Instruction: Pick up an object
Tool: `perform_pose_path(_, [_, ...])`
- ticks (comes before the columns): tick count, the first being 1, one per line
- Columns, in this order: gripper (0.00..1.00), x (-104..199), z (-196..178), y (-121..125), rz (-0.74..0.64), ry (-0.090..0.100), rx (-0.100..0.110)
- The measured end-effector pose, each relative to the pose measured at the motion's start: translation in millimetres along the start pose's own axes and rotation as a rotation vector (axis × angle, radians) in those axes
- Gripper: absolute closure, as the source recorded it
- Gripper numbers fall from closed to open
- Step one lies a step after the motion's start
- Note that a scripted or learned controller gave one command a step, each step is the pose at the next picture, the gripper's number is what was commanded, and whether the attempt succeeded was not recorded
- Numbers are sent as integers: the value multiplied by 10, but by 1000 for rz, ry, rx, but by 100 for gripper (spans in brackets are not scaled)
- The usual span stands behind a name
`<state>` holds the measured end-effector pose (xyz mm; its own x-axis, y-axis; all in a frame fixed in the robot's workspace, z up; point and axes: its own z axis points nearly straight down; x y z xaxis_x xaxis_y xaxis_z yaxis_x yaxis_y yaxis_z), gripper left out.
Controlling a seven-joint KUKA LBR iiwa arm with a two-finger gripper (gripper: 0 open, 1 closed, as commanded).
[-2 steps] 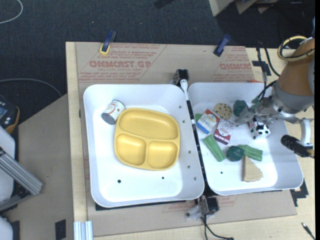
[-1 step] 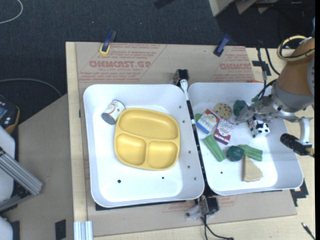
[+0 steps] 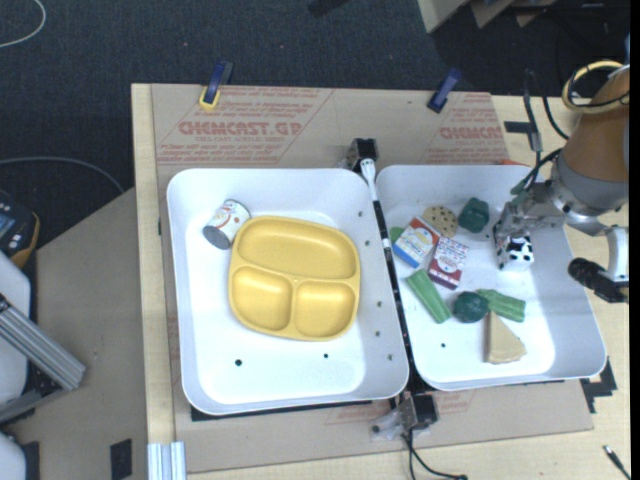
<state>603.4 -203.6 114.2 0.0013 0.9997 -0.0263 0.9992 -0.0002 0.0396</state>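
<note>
My gripper (image 3: 514, 224) hangs low over the right bin (image 3: 570, 358), near its far right side, on the grey arm with the orange band. Just below it a small black-and-white toy (image 3: 516, 254) rests on the bin floor, touching or nearly touching the gripper's tip. Left of it lie a dark green lump (image 3: 473, 213), a cookie (image 3: 438, 218), a blue-and-white carton (image 3: 413, 243) and a red-and-white carton (image 3: 448, 261). Nearer the front are a green stick (image 3: 428, 296), a dark green ball (image 3: 470, 308), a green pod (image 3: 505, 305) and a cheese wedge (image 3: 504, 343).
The left bin (image 3: 200, 358) holds a yellow divided plate (image 3: 295, 276) and a small tipped can (image 3: 226, 223) at its far left. A black rail (image 3: 385, 258) runs between the bins. Part of the arm (image 3: 600, 278) overhangs the right bin's right rim.
</note>
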Motion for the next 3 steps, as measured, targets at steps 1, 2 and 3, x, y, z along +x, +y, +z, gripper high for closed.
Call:
perform_pose_path(1, [100, -10, -643, 69, -2, 24, 32])
perform_pose_path(2, [100, -27, -1131, 99, -2, 23, 33])
perform_pose_path(3, [100, 555, -1138, 13, -4, 28, 42])
